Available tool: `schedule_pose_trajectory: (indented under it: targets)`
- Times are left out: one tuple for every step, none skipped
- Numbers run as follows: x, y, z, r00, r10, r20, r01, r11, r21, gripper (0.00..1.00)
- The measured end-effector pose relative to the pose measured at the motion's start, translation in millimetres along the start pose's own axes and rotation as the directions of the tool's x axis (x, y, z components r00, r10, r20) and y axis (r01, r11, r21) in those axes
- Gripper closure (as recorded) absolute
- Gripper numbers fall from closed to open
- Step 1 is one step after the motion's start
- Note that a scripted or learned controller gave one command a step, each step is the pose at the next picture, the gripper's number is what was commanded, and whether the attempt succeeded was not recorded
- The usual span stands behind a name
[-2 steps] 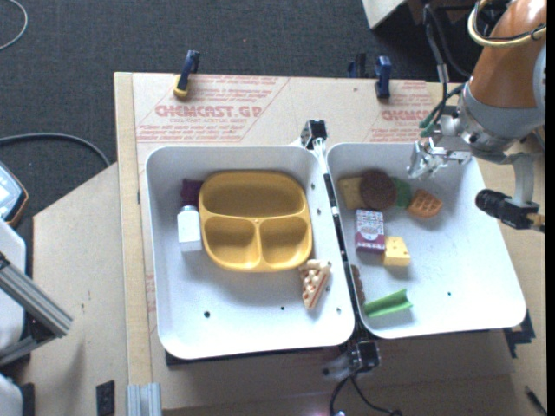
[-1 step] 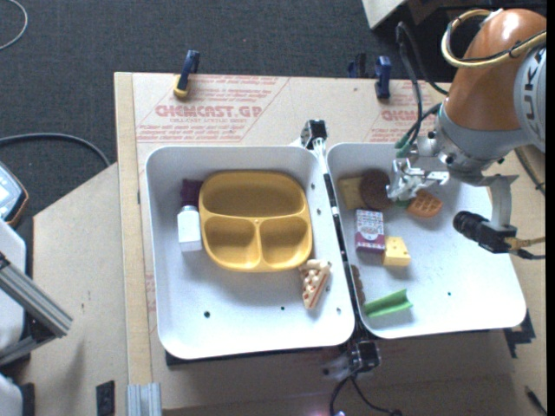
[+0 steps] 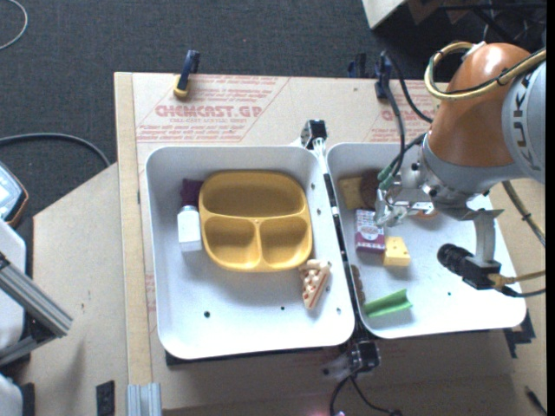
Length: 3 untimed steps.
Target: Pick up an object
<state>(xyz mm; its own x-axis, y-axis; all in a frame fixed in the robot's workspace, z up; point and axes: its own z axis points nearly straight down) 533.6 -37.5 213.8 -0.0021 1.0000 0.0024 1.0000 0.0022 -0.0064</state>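
My gripper (image 3: pixel 391 212) hangs over the upper left part of the right bin (image 3: pixel 451 321), just above and to the right of a purple and white carton (image 3: pixel 370 233). A yellow cheese wedge (image 3: pixel 397 252) lies below the gripper, beside the carton. A green stick (image 3: pixel 387 302) rests near the bin's front edge. A tan slice (image 3: pixel 349 192) and a dark brown piece (image 3: pixel 370 182) lie at the bin's far left corner, partly behind the gripper. Nothing shows between the gripper's tips.
The left bin (image 3: pixel 165 263) holds a yellow divided plate (image 3: pixel 254 220), a white bottle (image 3: pixel 189 229), a dark purple item (image 3: pixel 191 187) and a toy pizza slice (image 3: pixel 314 282). The arm's orange band (image 3: pixel 477 94) looms over the right bin's far side.
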Motion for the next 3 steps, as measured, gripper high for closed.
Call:
schedule_pose_trajectory:
  targets:
    - [14.2, -35.4, -9.7, 1.0, 0.001, 0.0, -0.001, 1.0, -0.001, 1.0]
    - [28.1, -37.3, -18.8, 1.0, 0.0, 0.002, 0.0, 1.0, -0.008, 1.0]
    - [20.6, -35.3, 0.0, 1.0, 0.003, 0.001, -0.003, 1.0, -0.001, 1.0]
